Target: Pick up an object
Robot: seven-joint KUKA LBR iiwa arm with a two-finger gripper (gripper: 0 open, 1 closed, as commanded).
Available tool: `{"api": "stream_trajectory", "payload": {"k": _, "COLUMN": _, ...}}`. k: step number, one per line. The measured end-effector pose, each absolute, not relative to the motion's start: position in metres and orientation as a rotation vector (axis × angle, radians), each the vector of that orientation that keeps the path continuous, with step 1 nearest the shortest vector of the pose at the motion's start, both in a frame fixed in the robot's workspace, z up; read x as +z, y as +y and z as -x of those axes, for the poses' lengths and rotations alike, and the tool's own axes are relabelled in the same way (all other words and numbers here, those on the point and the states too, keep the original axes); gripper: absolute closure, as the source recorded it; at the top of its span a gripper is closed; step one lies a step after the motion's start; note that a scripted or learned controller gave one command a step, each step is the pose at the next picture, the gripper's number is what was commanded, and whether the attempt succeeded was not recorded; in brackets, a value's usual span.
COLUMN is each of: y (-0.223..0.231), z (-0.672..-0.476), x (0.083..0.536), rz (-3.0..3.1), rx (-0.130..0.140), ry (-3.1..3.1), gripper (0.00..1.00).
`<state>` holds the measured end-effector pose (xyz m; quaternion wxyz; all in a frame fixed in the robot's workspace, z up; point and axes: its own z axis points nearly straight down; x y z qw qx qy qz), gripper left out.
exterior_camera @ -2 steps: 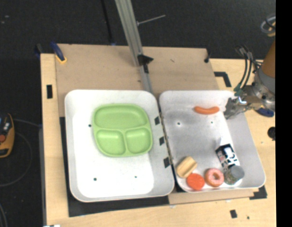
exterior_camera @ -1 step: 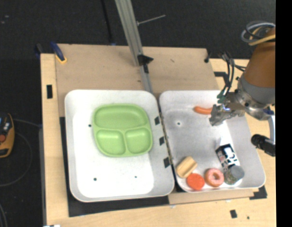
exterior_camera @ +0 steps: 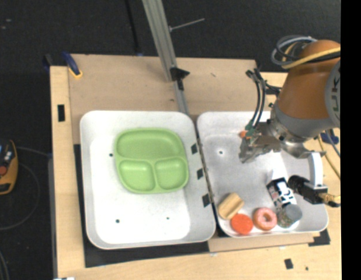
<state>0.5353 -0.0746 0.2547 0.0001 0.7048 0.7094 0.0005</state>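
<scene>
**Still empty-handed, hovering above the right bin**

Right now my gripper (exterior_camera: 249,150) hangs over the bare middle of the shallow white right-hand bin (exterior_camera: 227,130), pointing down and toward the divide between the two bins. Nothing sits between its tips that I can make out, and they are too dark and small against the bin floor to judge, so I cannot tell whether they stand spread or pressed together.

My grey wrist with its orange band (exterior_camera: 306,89) leans in over the bin's far right corner, cables looping off behind it, so the forearm slants down toward the bin's centre.

Everything worth picking lies along the near edge of that same bin, well apart from my tips. Nearest the divide is a tan, rounded block like a bread roll (exterior_camera: 230,205); just beside it a small orange-red round piece (exterior_camera: 242,224); next a pink ring-shaped doughnut toy (exterior_camera: 265,218); then a grey rounded lump (exterior_camera: 288,215), with a black-and-white patterned little box (exterior_camera: 280,191) just above it. They crowd together, I judge, because the floor lets loose things collect at that rim.

Across the divide, a pale green three-compartment plastic plate (exterior_camera: 151,159) lies flat in the left white bin (exterior_camera: 99,214).

I would judge the grasp not yet begun.
</scene>
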Motion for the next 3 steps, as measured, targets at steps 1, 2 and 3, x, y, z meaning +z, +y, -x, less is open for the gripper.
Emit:
{"api": "stream_trajectory", "payload": {"k": 1, "y": -0.028, "z": -0.529, "x": 0.244, "rz": -2.214, "rx": 0.002, "ry": 2.228, "gripper": 1.00}}
{"api": "stream_trajectory", "payload": {"k": 2, "y": 0.019, "z": -0.515, "x": 0.249, "rz": -2.213, "rx": 0.003, "ry": 2.231, "gripper": 1.00}}
{"api": "stream_trajectory", "payload": {"k": 3, "y": 0.071, "z": -0.512, "x": 0.244, "rz": -2.214, "rx": 0.001, "ry": 2.231, "gripper": 1.00}}
